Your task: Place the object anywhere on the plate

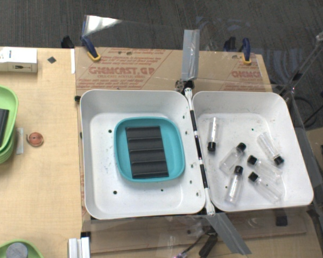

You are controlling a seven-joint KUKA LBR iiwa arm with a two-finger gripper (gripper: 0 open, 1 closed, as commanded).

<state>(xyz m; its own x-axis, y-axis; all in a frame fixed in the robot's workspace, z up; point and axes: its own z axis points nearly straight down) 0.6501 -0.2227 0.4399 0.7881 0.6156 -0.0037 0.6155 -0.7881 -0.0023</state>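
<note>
A teal plate point(121, 144) lies in the left white bin point(97, 198). A black ribbed block point(146, 150) rests on the middle of the plate. In the right white bin point(290, 192) lie several clear vials with black caps, among them one point(211, 134) near the bin's left wall, one point(272, 149) at the right, and one point(234, 182) towards the front.
Brown cardboard point(129, 69) with clamps stands behind the bins. On the wooden bench to the left sit a green tray point(5, 144), a small round orange piece point(35, 139) and a white box point(13, 61). A metal strip point(190, 58) rises between the bins at the back.
</note>
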